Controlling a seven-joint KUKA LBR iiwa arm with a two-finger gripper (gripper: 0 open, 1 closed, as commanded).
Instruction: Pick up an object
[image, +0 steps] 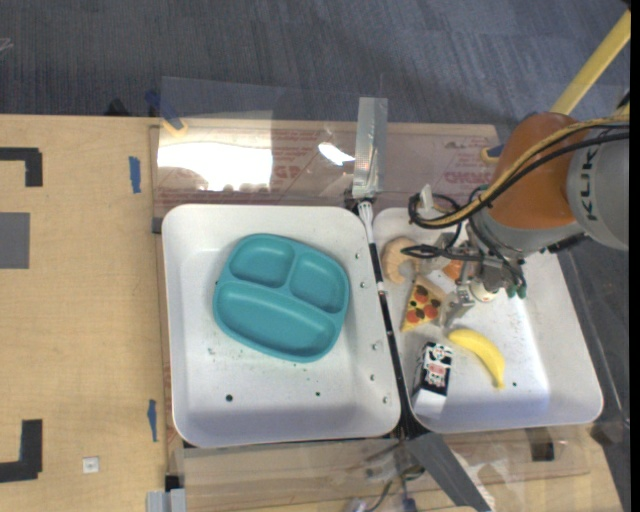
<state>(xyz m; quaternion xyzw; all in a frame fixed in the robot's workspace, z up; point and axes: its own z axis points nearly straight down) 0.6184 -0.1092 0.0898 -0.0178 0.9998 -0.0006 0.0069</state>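
In the right bin (560, 400) lie a yellow banana (481, 354), a pizza-slice toy (421, 306), a small black and white carton (435, 371) and a round tan piece (398, 257). My gripper (462, 304) hangs low over this bin, just right of the pizza slice and above the banana's upper end. The grey arm with its orange band (535, 185) covers the bin's far right part. Nothing shows as lifted off the bin floor.
The left bin (200, 400) holds a teal divided plate (282, 296). A raised rim (383, 320) runs between the two bins. Black and yellow cables (450, 215) loop off the wrist over the right bin's back edge.
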